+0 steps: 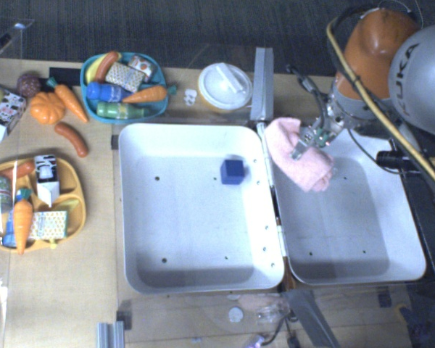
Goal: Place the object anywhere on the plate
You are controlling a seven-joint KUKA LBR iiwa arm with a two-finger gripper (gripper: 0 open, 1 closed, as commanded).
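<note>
A pink cloth point(301, 162) is seen draped over the near-left corner of the right bin point(362, 259), the gripper point(312, 141) upon it; its jaws cannot be made out. The white plate point(225, 85) is judged unreached.

End effector point(309, 141) on pink towel point(301, 162), blue cube point(233, 170) apart

Blue cube point(233, 170), toy-food trays point(123, 85)
</note>
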